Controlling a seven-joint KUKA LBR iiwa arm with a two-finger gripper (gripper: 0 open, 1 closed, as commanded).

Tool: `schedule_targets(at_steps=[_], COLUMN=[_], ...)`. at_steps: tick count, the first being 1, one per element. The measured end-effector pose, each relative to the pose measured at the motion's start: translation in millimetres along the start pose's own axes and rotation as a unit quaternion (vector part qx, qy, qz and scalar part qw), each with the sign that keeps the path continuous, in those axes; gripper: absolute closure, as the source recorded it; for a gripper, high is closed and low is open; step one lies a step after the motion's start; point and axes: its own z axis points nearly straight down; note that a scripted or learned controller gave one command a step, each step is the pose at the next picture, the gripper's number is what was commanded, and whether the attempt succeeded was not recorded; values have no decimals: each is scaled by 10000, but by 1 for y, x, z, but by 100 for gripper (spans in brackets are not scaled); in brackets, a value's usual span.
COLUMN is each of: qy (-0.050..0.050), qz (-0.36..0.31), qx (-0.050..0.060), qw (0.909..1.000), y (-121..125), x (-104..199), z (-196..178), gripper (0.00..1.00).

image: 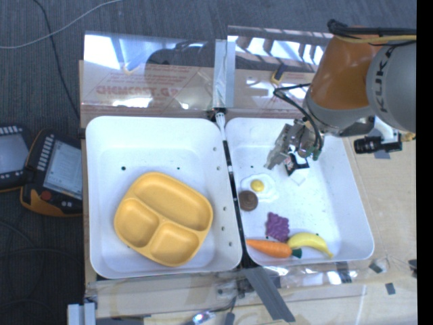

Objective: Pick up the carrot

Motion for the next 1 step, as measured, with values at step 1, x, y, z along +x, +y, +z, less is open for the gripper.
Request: schedule_targets(at_steps=[1], qy=[5], qz=[1], qx=[1], qw=[10000], y=[0], x=[0], z=[0], gripper=[0])
